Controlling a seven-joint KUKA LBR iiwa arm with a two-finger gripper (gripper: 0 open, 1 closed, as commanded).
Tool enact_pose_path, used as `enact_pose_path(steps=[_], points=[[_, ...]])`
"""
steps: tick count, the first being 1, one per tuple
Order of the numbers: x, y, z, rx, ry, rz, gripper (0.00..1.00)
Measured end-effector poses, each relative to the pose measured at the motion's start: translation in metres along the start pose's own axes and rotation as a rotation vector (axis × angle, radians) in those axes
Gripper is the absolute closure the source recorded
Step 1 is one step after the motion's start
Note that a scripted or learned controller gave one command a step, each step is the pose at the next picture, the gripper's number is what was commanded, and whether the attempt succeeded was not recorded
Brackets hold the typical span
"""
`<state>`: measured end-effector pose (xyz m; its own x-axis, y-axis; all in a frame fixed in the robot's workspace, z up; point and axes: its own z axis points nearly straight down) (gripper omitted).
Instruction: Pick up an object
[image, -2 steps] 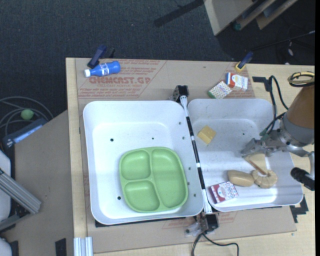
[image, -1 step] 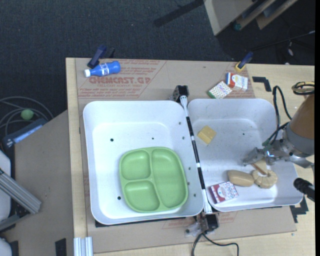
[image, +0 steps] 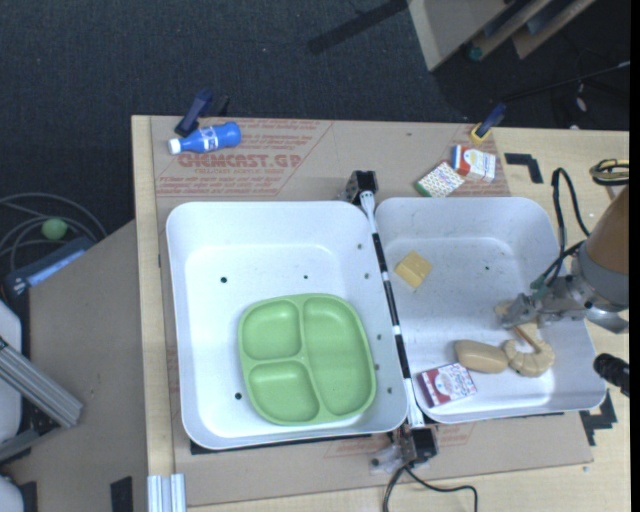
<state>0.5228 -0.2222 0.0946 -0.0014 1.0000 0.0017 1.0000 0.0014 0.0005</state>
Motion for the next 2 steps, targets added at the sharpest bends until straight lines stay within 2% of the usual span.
enact_pose_path(steps=[1, 2], points=[[0.046, 0.050, -0.029, -0.001, -0.001, 0.000, 1.00], [0.114, 0.035, -0.140, -0.003, -0.001, -0.001, 1.00]])
